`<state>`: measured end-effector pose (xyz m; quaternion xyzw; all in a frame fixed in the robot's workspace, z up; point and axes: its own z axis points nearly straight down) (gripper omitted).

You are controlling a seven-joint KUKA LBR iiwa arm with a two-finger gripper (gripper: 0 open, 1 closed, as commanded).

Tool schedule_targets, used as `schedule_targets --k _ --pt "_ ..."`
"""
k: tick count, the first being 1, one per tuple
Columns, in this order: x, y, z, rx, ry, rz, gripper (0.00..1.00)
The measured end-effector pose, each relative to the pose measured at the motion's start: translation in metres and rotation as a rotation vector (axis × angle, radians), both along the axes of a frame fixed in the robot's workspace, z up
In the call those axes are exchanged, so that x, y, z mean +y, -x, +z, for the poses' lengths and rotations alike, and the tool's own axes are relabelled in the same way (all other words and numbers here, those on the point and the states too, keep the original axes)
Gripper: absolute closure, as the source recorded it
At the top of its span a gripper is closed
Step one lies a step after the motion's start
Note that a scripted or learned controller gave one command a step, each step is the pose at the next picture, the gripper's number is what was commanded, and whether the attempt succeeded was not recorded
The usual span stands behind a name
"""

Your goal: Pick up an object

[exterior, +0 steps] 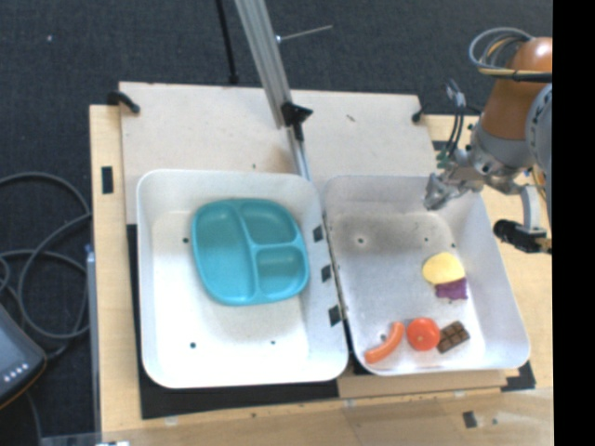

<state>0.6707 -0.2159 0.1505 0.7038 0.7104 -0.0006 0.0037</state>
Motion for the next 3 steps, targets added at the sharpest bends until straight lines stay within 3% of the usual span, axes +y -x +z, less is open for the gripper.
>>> schedule_targets --k 1,2,3 --pt "0.001 -0.006 0.065 -0.005 -0.003 -0.005 1.0" --pt "0.0 -0.006 0.07 0.002 -0.004 -0.003 1.0" --pt "0.054 0.021 0.072 0.004 -0.006 -0.004 1.0"
